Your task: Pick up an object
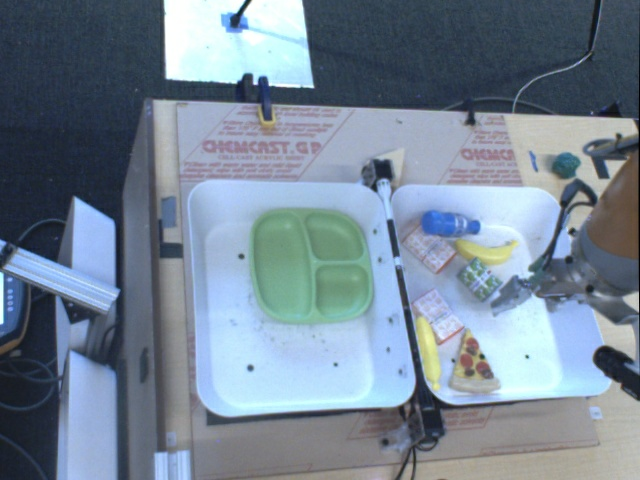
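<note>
The right bin (540, 368) holds several toy foods. A blue bottle (448, 224) lies at the back, with a yellow banana (487, 250) just in front of it. A green can (480, 280) sits below the banana. Two red-and-white cartons lie near the bin's left side, one (428, 251) farther back and one (438, 314) nearer. A second banana (427, 348) runs along the left wall, and a pizza slice (473, 361) lies at the front. My gripper (512, 295) hangs over the bin's middle right, just right of the green can, with nothing seen between its fingers.
The left bin (225, 368) holds a green divided plate (310, 266). The arm (610, 238) comes in over the right bin's right wall. A black clamp (380, 173) sits at the back where the bins meet.
</note>
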{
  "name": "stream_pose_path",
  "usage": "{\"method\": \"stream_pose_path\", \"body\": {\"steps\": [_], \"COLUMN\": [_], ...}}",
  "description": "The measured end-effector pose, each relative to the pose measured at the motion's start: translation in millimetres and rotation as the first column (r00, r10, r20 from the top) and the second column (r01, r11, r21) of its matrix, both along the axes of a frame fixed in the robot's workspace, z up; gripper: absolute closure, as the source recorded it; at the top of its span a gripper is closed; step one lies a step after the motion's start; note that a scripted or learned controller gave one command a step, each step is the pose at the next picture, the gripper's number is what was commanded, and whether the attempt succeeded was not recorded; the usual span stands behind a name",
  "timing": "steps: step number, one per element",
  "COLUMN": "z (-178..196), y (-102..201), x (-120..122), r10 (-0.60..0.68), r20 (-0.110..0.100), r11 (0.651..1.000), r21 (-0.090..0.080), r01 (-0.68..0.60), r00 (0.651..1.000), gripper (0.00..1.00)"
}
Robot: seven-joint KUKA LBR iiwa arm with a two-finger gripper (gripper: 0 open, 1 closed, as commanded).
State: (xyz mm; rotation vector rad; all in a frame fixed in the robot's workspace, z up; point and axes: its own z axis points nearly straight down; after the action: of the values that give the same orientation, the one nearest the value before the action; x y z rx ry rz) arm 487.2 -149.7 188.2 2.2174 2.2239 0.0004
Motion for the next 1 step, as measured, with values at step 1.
{"method": "stream_pose_path", "body": {"steps": [1], "z": [-49.7], "y": [65.6], "x": [36.1], "r10": [0.001], "r20": [-0.001], "r11": [1.000], "r21": [0.002], "r01": [-0.001], "r00": [1.000], "gripper": [0.00]}}
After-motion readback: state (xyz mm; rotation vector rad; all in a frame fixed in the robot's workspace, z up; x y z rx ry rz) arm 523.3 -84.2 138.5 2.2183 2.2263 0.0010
